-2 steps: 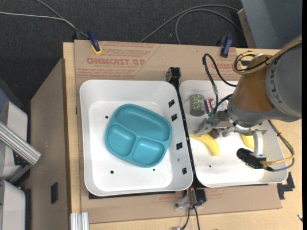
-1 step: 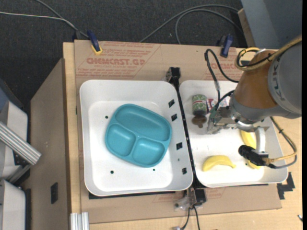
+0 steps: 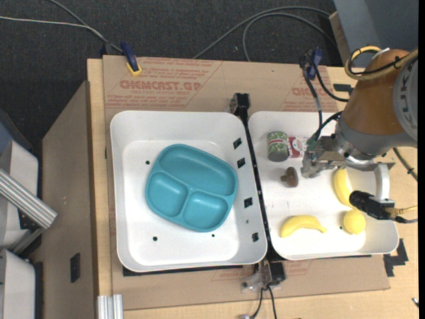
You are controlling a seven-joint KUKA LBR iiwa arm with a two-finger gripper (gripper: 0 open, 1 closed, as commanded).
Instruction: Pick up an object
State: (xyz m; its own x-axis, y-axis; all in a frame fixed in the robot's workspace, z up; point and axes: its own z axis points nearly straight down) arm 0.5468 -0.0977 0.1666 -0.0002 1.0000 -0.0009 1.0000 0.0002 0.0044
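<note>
Hovering low in the right bin (image 3: 372, 244), your pincer (image 3: 312, 165) sat between can (image 3: 277, 145) and brown lump (image 3: 290, 176); whether spread or pressed together, you could not tell. Bananas (image 3: 301, 226) lay near. Best practice: centre over one item, descend straight, avoid the can.

Bright even overhead light; soft shadows; slight blur (low resolution)
</note>
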